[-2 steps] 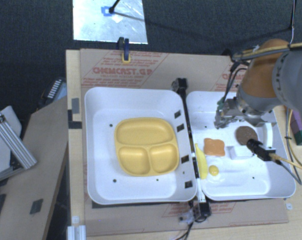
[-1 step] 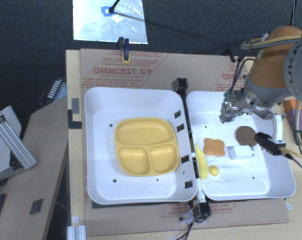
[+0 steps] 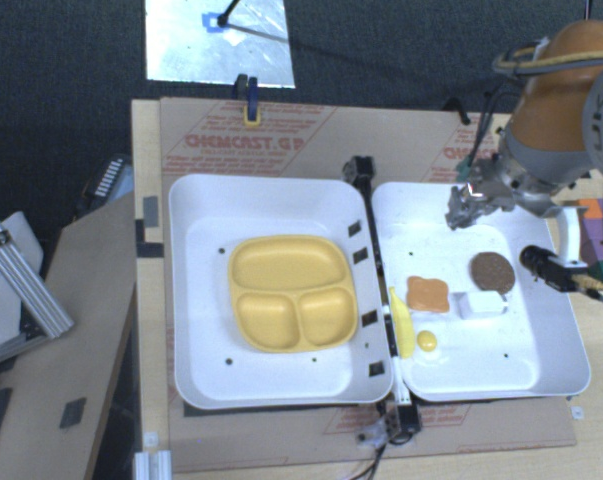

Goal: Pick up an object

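The arm [image 3: 566,78] reaches in from the right, wrist bent down over the right bin's [image 3: 541,368] back edge. Its jaws [image 3: 468,206] hang above bare bin floor; whether apart or together, I cannot tell. Nearer the front lie a brown disc [image 3: 492,271], orange block [image 3: 428,294], white block [image 3: 478,305] and banana [image 3: 400,324]. A yellow tray [image 3: 281,293] fills the left bin [image 3: 201,228].

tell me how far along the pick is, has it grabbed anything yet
Nothing looks picked yet. The hand sits over the far part of the right bin, with nothing seen between its fingers. The orange piece, brown round piece, white block and yellow banana-like toy lie on the bin floor, and the yellow divided tray is in the left bin. The reach down, grasp and lift all remain.
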`<state>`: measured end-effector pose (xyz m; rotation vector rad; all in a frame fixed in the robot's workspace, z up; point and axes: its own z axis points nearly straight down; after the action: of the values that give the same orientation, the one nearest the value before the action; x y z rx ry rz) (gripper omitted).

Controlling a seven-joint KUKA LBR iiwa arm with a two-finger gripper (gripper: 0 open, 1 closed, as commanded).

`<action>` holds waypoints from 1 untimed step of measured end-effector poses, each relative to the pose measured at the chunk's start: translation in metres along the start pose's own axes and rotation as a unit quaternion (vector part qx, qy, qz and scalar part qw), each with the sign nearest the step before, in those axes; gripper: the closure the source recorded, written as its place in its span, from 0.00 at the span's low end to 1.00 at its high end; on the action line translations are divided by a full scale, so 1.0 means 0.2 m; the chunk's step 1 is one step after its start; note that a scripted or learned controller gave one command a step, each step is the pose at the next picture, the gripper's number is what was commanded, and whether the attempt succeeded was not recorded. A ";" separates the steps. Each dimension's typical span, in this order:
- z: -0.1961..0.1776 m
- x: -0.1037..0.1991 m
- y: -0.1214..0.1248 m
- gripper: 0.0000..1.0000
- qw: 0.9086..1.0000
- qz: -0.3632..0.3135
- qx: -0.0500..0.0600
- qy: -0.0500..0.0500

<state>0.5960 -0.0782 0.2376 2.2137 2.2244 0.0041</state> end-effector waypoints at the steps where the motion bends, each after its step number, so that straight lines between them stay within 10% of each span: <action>1: -0.04 0.27 -0.04 1.00 1.000 -0.002 0.001 0.001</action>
<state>0.5869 -0.0239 0.2447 2.2114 2.2316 0.0034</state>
